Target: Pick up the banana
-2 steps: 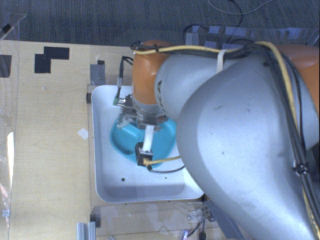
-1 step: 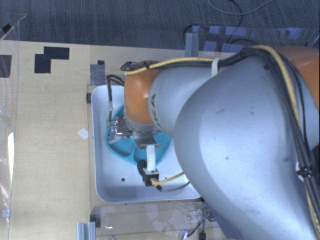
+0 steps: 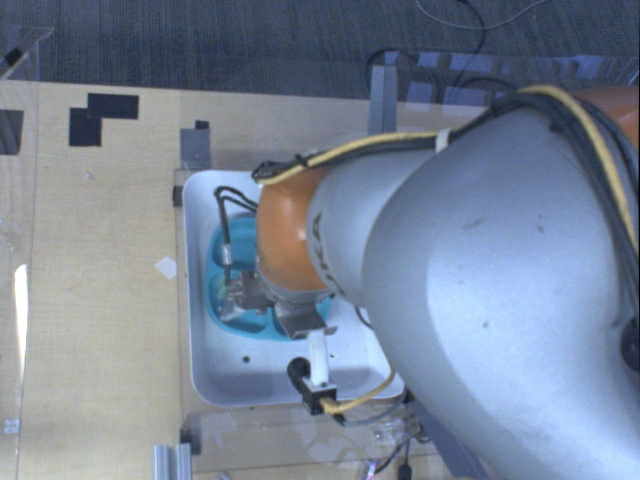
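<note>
Banana hidden from sight, its colour, pose and place cannot be told

glossy white plastic bin

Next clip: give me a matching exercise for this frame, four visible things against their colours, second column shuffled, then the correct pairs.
Things:
1. Band above the arm's wrist
2. Bin
3. Object lying in the bin under the wrist
4. Marks on the bench top at upper left

Colours:
A. white
B. black
C. orange
D. light blue

Pairs: 1-C, 2-A, 3-D, 4-B
</note>
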